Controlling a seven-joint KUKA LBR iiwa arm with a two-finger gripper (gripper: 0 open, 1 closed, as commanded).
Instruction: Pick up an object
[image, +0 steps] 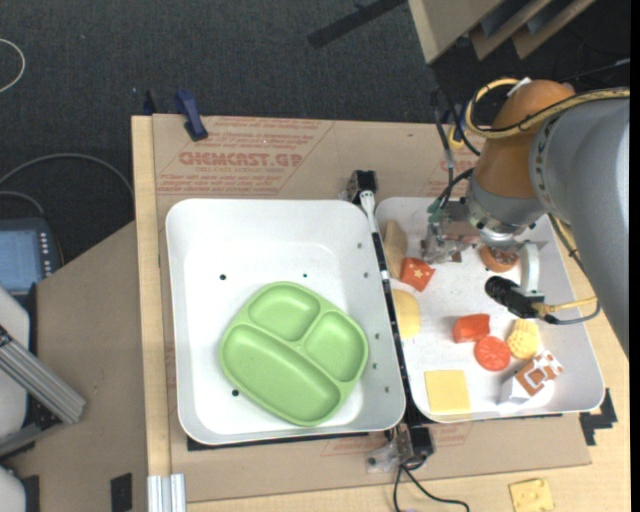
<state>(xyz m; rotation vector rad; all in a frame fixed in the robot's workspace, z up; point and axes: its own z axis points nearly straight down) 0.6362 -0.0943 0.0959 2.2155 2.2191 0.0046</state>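
The bench (300, 140) carries two white bins; the left bin (200, 240) holds a green divided plate (292, 350), and the right bin (575, 385) holds a scatter of small toy foods. The grey arm (590, 170) reaches in from the right, its orange band (515, 140) above the wrist, and the gripper (445, 245) hangs over the far part of the right bin. Whether it is spread or pressed together I cannot tell, as the wrist covers it from above. The nearest candidate is a small red block (417, 272) just beside it toward the near side, with a pale yellow piece (405, 312) along the bin's left wall, a red-orange chunk (472, 327), a round red piece (491, 353), a yellow knobbly item (524, 340), a flat yellow square (447, 389) and a small red-and-white piece (538, 372) further on. This looks like the approach step, nothing visibly held; the next move probably calls for centring over one item and descending squarely. An orange-brown item (498, 260) under the wrist is partly hidden and hard to identify.
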